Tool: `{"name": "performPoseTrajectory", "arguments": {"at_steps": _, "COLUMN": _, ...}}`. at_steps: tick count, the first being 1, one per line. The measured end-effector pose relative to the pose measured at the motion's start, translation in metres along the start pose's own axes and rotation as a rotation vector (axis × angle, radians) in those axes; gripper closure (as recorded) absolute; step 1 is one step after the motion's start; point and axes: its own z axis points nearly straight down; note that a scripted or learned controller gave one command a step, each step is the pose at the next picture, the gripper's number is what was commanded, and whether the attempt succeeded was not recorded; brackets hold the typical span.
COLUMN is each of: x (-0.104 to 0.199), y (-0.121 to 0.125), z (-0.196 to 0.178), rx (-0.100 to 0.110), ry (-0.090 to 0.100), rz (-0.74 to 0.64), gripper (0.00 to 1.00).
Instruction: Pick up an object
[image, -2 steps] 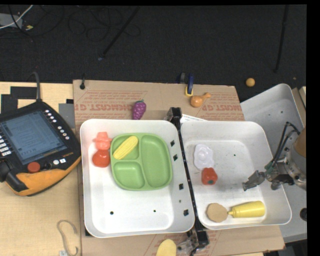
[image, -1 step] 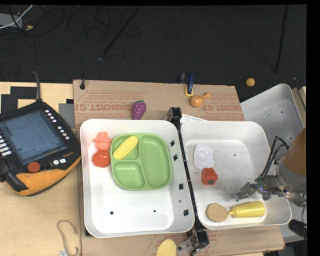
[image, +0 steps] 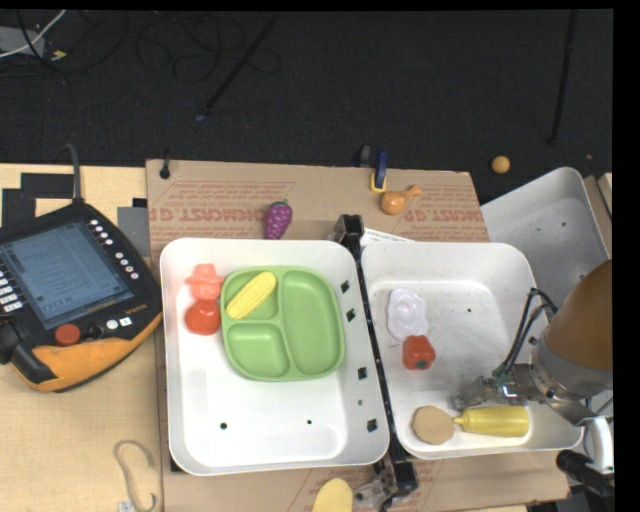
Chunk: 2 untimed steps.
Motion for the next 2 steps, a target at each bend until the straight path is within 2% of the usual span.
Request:
{"name": "performPoseTrajectory", "arguments": {"at_steps": 1, "x": -0.002, "y": 0.000, "z": -0.013, "rx": -0.003, "ry": 0.000, "rz": 0.006, "gripper": 1.00}}
{"name": "performPoseTrajectory", "arguments": {"at_steps": 2, "x": 0.006, "y": -0.005, "z": -0.064, "rx": -0.002, "ry": -0.001, "rz": 0.002, "gripper": 1.00}}
